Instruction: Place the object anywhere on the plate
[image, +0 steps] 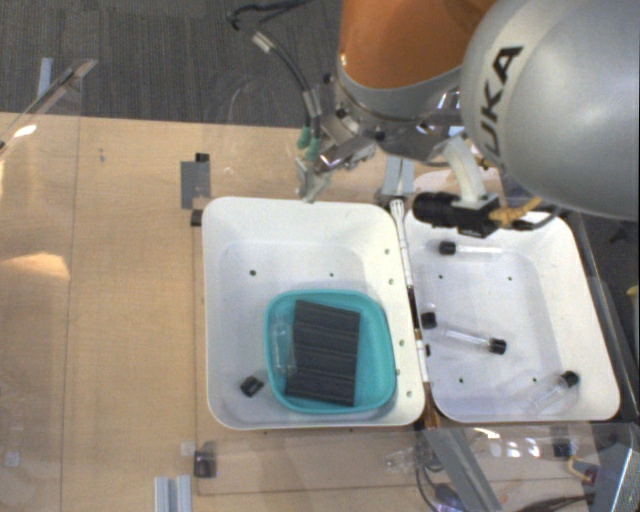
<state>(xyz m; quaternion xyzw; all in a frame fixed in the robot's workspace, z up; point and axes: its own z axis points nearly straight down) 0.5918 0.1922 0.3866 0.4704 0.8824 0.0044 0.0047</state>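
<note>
A teal square plate (378, 372) lies in the near half of the left bin (230, 300). A dark grey ribbed block (324, 352) rests flat on the plate, a little left of its middle. A clear plastic piece (280, 343) lies against the block's left side, also on the plate. My gripper (313, 172) hangs over the far rim of the left bin, well apart from the plate, with nothing visibly in it. The big grey and orange arm covers the top right of the view.
A small black piece (250, 385) lies in the left bin beside the plate's near left corner. The right bin (590, 330) holds clear tubes with black caps (472, 342) (555, 388) and a small black cap (446, 247). A black fitting (455, 213) juts over its far rim.
</note>
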